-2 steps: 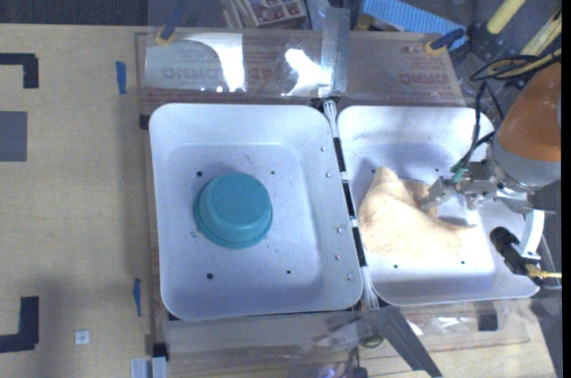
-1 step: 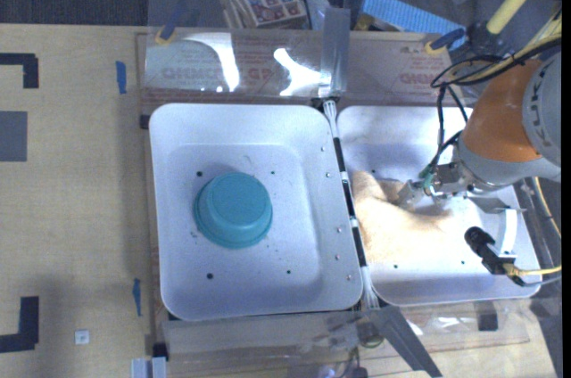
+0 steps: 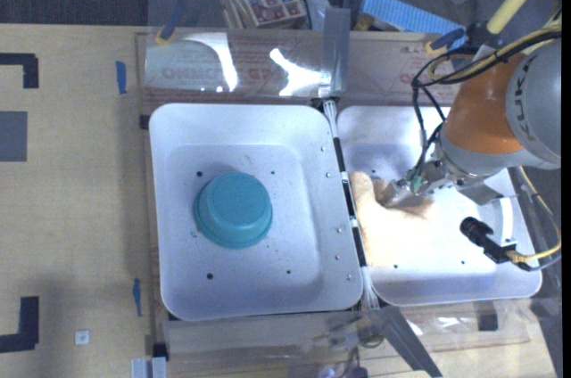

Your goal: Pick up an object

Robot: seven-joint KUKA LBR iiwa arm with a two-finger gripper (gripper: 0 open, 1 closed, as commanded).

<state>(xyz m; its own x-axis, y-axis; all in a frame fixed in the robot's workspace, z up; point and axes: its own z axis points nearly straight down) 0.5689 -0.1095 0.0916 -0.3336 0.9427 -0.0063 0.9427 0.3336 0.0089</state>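
Teal bowl (image 3: 234, 209) in left bin (image 3: 178, 135); hand (image 3: 398, 192) low in right bin (image 3: 446, 274).

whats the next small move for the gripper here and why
Probably a slow straight lift to test the grasp. The gripper is down in the right bin on a pale tan object, but its grip is unclear. The teal bowl sits apart in the left bin.

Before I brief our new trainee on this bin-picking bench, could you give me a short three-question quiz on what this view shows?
1. True or false: the teal bowl sits in the left bin.
2. Which bin is the gripper over? A) left B) right
3. Fill in: the gripper is low beside a pale ___ object by the right bin's left wall.

Key: 1 true; 2 B; 3 tan. Whether the fingers grip it can't be judged.
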